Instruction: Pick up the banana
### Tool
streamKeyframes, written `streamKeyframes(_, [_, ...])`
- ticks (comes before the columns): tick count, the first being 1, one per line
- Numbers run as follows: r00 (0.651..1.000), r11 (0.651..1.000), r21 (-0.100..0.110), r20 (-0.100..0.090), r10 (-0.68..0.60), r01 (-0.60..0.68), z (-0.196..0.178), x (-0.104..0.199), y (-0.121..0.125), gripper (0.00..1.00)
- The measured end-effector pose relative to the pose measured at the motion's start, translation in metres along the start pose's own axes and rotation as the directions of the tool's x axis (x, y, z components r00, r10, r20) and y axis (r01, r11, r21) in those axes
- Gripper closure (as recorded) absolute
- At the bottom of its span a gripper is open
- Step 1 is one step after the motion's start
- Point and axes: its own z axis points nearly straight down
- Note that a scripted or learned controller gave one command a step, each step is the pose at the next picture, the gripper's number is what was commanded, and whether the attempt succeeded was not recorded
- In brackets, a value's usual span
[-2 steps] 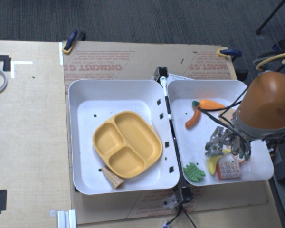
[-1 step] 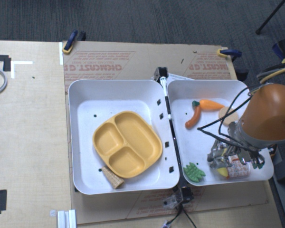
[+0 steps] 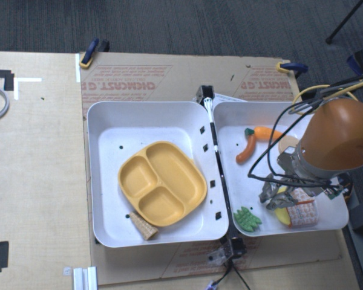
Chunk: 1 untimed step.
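The bench (image 3: pixel 36 210) is the biggest thing, pale wood, with a brown cardboard sheet (image 3: pixel 139 80) under two white bins. The left bin (image 3: pixel 103 180) sits well off to the left of the claw. The right bin (image 3: pixel 227 132) is the one the claw is in.

The grey arm (image 3: pixel 336 135) comes in from the right and hangs over the right bin, pointing straight down. Its big orange band hides much of what is below it. Black and yellow cables (image 3: pixel 272 150) loop off its left side. The claw (image 3: pixel 277 197) is low in the bin, near the front wall. I cannot tell if the claw is spread or pressed together, because the arm covers it.

A yellow plate (image 3: pixel 163 183) with three parts lies in the left bin, far left of the claw. A brown block (image 3: pixel 144 225) peeks out under its front edge.

The banana (image 3: pixel 282 215) is just under the claw, a small yellow bit showing near the bin's front wall. Most of it is hidden, so I cannot tell which way it points. A red and white packet (image 3: pixel 304 213) lies right beside it, on the right.

An orange carrot (image 3: pixel 267 133) lies behind the claw, near the back of the bin. A red sausage (image 3: pixel 247 150) lies next to it, tilted. A green leafy toy (image 3: pixel 248 219) sits to the left of the claw, by the front corner.

There is bare white floor to the left of the claw, between the sausage and the green toy.
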Motion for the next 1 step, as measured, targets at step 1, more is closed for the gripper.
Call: streamKeyframes(1, [0.856,0.856,0.0,0.001,-0.517,0.517,-0.0998,-0.0371,0.0443,1.0])
